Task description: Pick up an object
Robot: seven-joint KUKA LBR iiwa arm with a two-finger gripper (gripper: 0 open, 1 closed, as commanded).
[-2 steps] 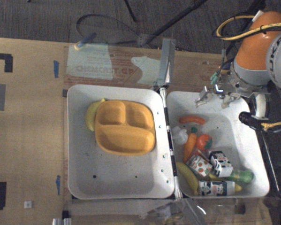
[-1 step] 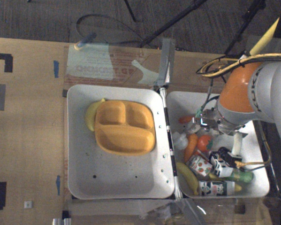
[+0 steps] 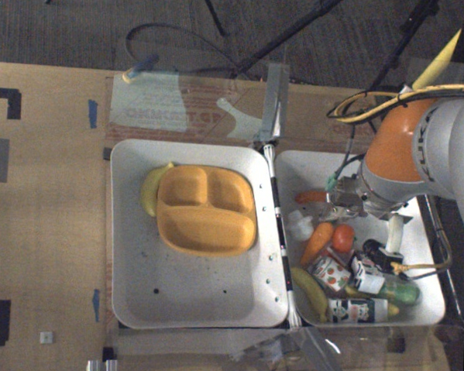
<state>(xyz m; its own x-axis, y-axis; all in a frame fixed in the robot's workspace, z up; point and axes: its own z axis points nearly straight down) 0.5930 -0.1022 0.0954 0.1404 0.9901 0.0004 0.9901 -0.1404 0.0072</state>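
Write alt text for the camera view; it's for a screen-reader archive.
A grey-and-orange robot arm reaches from the right over the right bin, crowded with a carrot, tomato, banana and bottles. The left bin holds an orange divided tray.

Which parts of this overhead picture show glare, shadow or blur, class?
In the camera view, glare whitens the clear plastic sheet above the left bin; the orange divided tray casts a soft shadow on that bin's floor; the small items in the right bin, such as the carrot, look soft and lack fine detail.
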